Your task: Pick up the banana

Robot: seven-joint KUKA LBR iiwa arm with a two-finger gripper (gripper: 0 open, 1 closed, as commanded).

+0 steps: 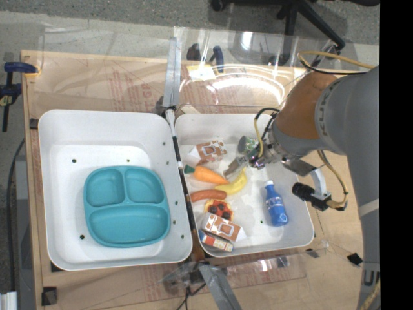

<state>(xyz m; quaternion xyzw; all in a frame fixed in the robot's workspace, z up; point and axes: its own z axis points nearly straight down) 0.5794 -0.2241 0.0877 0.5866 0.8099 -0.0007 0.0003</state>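
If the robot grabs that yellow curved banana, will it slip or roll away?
The yellow curved banana looks like smooth toy plastic, so it may slip between the fingers. Its bend probably stops it rolling far. It lies against the orange carrot in the right white bin, so a nudge might shift both.

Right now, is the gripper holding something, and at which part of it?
It cannot be told. The gripper is down at the upper end of the banana in the right bin, but a hold is not visible.

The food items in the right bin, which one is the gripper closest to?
The banana: the gripper sits right at its upper end, while the carrot and sausage lie farther left.
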